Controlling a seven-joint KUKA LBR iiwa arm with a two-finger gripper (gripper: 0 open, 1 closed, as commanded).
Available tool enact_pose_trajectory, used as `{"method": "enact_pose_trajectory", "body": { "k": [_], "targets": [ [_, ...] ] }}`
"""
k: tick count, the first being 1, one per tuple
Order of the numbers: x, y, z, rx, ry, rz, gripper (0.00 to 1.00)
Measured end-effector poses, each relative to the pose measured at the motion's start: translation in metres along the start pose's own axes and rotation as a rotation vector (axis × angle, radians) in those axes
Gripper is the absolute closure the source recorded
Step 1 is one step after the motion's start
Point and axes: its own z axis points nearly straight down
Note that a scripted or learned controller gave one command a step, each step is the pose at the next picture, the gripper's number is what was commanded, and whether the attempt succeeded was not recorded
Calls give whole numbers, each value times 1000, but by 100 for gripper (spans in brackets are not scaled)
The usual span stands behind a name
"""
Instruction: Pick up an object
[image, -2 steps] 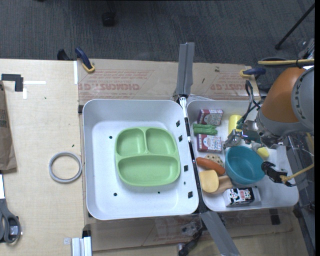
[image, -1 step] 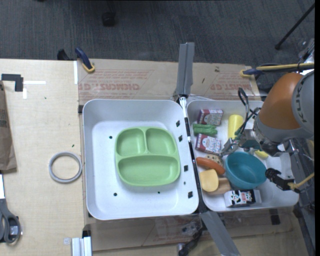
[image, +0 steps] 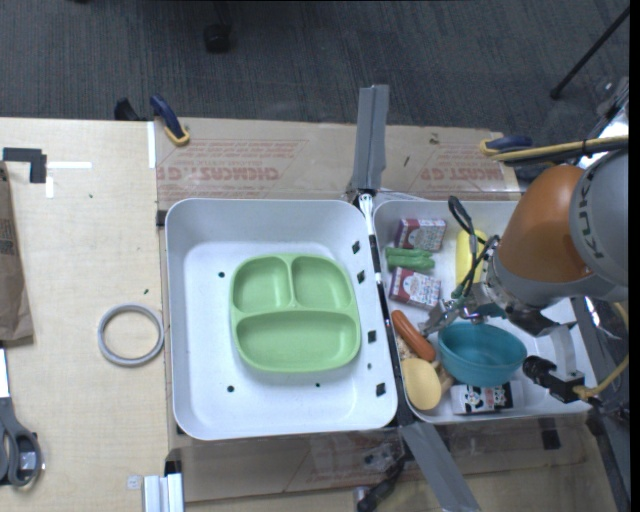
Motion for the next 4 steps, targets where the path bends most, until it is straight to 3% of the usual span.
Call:
{"method": "enact_pose_trajectory", "body": {
  "k": [1,2,3,4],
  "targets": [
    [2,-49,-2,-8,-1,-58,0],
    [3,18,0,-1,2,-238,0],
    [-32,55,0,-3,0,-534,0],
    [-35,57,-14,-8,-6,-528,100]
  ]
}}
